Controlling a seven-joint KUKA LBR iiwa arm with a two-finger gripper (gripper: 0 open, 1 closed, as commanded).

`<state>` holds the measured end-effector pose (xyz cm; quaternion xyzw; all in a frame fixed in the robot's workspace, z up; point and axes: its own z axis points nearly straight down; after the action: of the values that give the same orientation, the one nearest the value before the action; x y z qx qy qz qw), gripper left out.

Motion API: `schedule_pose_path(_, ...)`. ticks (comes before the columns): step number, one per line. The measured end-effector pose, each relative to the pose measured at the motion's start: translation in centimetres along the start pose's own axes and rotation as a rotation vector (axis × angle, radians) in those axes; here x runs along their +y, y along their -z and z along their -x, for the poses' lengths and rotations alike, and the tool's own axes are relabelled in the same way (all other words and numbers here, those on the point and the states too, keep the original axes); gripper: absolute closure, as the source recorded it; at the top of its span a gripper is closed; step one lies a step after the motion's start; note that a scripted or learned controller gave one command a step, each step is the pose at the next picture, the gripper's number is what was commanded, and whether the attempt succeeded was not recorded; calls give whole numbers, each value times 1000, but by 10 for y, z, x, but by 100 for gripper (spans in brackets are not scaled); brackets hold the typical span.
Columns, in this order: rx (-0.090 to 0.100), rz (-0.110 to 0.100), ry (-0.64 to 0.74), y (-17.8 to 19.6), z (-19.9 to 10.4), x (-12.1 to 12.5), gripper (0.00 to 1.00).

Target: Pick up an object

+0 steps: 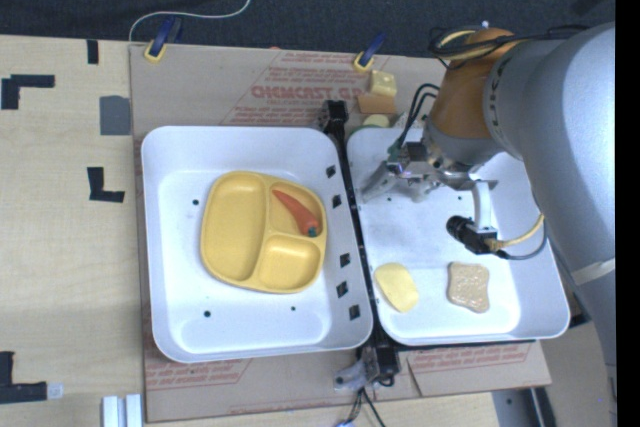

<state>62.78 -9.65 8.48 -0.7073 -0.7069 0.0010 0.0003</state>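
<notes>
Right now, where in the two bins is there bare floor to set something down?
Left bin: strips around the yellow plate. Right bin: the middle, between the tool and the yellow piece and tan piece. Its top is crowded by the arm.

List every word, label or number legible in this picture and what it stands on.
"CHICKASAW": red print on the cardboard sheet under the bins, partly blurred, so the reading is unsure.
More red print on the cardboard's front edge: too small to read.

Yellow plate (262,232) in left bin (170,315); arm (520,105) over right bin (545,315).
</notes>
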Motion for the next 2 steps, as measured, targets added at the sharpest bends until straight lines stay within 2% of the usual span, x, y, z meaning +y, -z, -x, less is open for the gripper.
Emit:
schedule_pose_path(1, 1, 4, 3, 0, 9, 42, 0)
schedule_pose_path(2, 1, 1, 4, 9, 9, 40, 100)
